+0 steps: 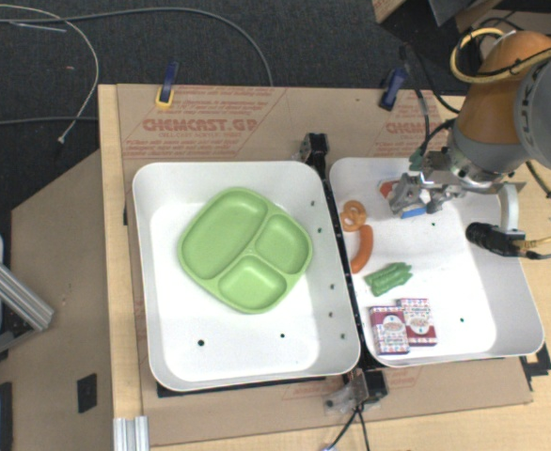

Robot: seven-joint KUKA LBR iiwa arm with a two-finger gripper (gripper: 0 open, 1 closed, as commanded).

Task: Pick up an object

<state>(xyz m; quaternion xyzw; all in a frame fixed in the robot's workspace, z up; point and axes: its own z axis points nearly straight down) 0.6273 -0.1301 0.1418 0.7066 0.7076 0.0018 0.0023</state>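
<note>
The right bin point(501, 308) holds several small objects: an orange ring-shaped piece point(354, 215), an orange-red sausage-shaped piece point(362, 248), a green toy vegetable point(389, 277) and a red and white packet point(403, 326). My gripper point(409, 197) hangs low over the bin's far part, pointing left. A small red thing point(386, 189) and a blue thing point(413, 211) show right beside its tip. The view is too small to tell how the gripper stands relative to them.
The left bin point(163, 346) holds a green three-compartment plate point(245, 249). A black clamp point(314, 147) sits at the far end of the divider between the bins. Blue clips point(168, 83) hold the cardboard at the back. Cables point(501, 241) hang beside the arm.
</note>
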